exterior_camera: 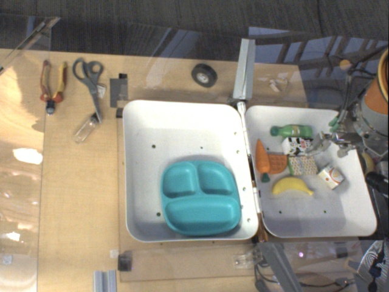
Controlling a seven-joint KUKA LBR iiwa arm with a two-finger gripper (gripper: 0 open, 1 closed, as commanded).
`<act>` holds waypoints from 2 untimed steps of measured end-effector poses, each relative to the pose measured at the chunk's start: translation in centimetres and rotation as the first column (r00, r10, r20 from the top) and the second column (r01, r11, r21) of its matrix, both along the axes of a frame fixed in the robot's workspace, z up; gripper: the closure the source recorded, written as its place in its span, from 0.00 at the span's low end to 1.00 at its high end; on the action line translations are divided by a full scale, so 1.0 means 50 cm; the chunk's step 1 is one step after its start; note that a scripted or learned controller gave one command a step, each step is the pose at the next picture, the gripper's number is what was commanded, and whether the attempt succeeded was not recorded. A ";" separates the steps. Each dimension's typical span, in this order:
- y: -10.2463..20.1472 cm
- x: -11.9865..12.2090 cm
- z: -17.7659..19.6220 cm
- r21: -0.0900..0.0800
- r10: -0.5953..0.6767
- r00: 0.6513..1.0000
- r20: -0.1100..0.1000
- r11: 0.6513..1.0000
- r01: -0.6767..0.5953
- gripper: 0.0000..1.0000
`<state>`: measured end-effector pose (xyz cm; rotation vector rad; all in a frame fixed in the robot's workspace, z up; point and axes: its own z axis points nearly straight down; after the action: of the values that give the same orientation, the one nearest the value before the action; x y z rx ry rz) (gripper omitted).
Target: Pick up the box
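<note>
White-orange box (pixel 330 176) lies in right bin (pixel 358 221), below fingers (pixel 328 140); finger state unclear.

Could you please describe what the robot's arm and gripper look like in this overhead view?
The arm at the right edge is grey with an orange band above the wrist. Dark cables run alongside it. The gripper is a small, pale metallic assembly; its finer details are too small to make out.
</note>
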<state>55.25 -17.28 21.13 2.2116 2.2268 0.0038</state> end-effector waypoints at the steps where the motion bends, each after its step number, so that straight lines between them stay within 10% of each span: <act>1: 0.016 0.048 -0.212 -0.003 -0.092 0.996 0.021 0.996 0.092 0.00; 2: 0.016 0.078 -0.218 -0.012 0.032 0.999 0.029 0.999 -0.032 0.00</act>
<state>59.16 -16.46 10.24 2.1556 2.2413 0.0232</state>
